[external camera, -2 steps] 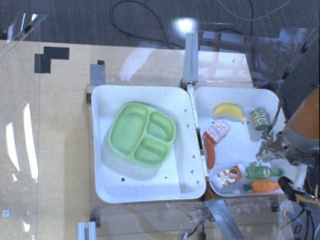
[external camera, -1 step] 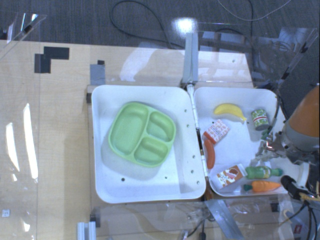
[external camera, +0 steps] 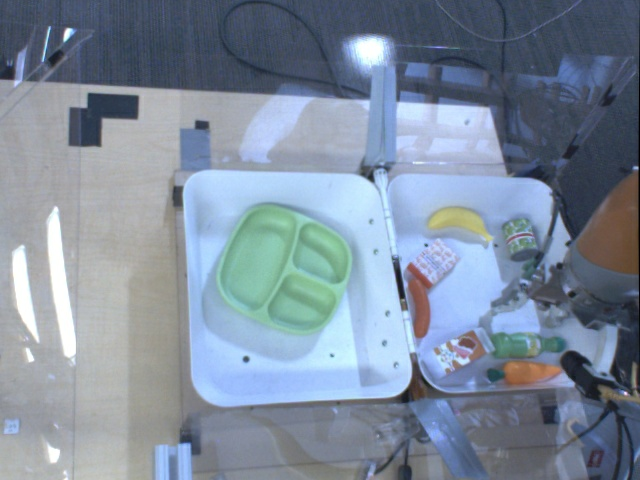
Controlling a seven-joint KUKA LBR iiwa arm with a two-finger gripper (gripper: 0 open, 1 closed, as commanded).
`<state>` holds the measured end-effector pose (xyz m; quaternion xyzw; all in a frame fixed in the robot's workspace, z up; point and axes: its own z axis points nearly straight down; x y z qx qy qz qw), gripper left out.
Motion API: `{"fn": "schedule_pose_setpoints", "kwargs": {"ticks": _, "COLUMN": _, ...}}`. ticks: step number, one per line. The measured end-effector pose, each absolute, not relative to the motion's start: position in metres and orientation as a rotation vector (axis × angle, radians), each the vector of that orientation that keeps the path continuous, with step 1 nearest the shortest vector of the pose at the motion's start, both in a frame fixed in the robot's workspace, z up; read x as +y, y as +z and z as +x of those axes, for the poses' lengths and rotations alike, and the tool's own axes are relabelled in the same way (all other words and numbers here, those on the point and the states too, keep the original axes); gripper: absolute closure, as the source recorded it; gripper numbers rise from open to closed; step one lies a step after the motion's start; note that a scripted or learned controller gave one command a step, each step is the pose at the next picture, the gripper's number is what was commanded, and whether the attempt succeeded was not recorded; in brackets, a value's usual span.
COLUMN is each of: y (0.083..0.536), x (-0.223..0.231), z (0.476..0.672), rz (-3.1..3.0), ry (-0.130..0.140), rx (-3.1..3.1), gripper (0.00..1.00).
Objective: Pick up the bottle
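Green and lying on its side, your bottle (external camera: 522,345) rests near the front right corner of the right bin (external camera: 470,193), between a small carton (external camera: 461,352) on its left and a carrot (external camera: 530,372) just in front. Your gripper (external camera: 520,298) hovers just behind the bottle, holding nothing; you cannot tell how it is set. Farther back sit a banana (external camera: 460,222) and a can (external camera: 519,237). Over in the left bin (external camera: 290,383) you have a green divided plate (external camera: 284,267).
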<state>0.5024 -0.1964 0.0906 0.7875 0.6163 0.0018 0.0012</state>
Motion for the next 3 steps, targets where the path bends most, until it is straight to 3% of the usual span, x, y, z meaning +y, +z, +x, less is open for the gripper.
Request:
{"fn": "schedule_pose_setpoints", "kwargs": {"ticks": 2, "y": 0.089, "x": -0.196, "z": 0.493, "rz": 2.437, "ry": 0.015, "rx": 1.964, "gripper": 0.00}}
{"fn": "schedule_pose_setpoints", "kwargs": {"ticks": 3, "y": 0.088, "x": -0.170, "z": 0.492, "rz": 2.472, "ry": 0.012, "rx": 1.918, "gripper": 0.00}}
